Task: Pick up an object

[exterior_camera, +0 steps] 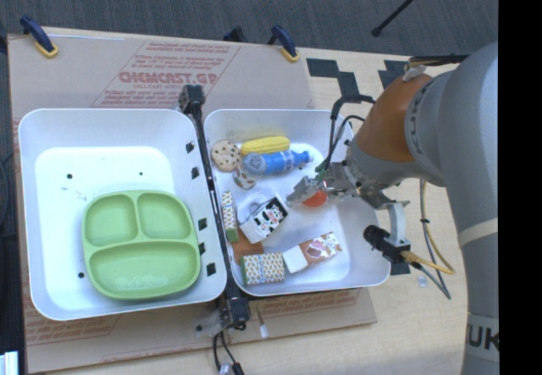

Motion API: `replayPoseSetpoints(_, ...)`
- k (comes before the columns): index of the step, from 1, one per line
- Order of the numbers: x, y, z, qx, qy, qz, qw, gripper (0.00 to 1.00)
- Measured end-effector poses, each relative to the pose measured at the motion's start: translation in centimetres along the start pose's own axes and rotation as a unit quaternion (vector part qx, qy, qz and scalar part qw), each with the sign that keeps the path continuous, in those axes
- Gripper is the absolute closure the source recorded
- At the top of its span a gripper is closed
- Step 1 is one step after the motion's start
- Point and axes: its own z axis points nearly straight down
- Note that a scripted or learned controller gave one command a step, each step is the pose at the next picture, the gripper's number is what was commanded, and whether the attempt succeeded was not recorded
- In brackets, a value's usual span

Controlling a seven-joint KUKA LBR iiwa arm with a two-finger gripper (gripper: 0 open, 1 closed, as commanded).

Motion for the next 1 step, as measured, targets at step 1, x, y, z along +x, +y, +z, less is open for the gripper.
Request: replayPoseSetpoints(1, -0.01, 0.03, -1.04, 0.001, 0.0, -0.002, 1.0, 1.0)
